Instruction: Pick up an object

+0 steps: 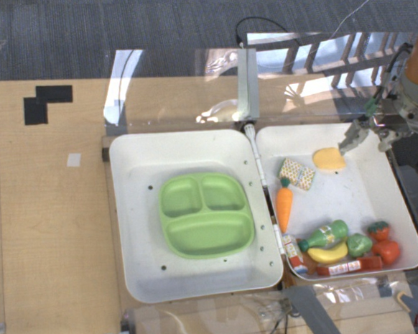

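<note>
Yellow is the colour nearest the claw (367, 130): a flat yellow piece (329, 159) lies in the upper part of the right bin (406, 205), just to the claw's left and slightly toward the camera. The claw hangs over that bin's upper right corner, its two fingers apart with nothing between them. The yellow piece looks roughly round, a little wider than tall, so no strong long axis dictates the approach. Judging from this, the coming move is a short shift left and a descent. A patterned block (297, 173) and a carrot (284, 207) lie further left, the carrot's length running up and down the view. More toy food crowds the bin's lower edge, well apart from the claw.
</note>
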Available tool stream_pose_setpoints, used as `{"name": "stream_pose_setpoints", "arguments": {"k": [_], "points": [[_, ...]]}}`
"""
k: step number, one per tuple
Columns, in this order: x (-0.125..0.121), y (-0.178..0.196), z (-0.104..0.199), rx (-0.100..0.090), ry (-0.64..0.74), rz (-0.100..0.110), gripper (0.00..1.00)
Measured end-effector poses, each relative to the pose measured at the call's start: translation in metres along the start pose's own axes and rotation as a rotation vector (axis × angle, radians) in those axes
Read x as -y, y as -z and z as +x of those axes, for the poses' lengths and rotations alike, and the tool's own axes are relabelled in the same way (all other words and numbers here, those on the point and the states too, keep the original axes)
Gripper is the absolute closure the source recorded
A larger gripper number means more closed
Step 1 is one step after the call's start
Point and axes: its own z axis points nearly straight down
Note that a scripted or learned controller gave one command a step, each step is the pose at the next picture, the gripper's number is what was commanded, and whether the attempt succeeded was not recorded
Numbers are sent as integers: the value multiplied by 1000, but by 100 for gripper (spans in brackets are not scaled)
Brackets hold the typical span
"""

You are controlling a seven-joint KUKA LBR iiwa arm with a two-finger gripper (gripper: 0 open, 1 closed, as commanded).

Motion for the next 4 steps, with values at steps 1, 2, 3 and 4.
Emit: {"name": "stream_pose_setpoints", "arguments": {"k": [1, 2, 3, 4], "points": [[-58, -157, 35, 0, -245, -8, 0], [-73, -139, -14, 1, -162, -5, 0], [-66, -174, 63, -1, -175, -3, 0], [-15, -173, 71, -1, -226, -5, 0]]}}
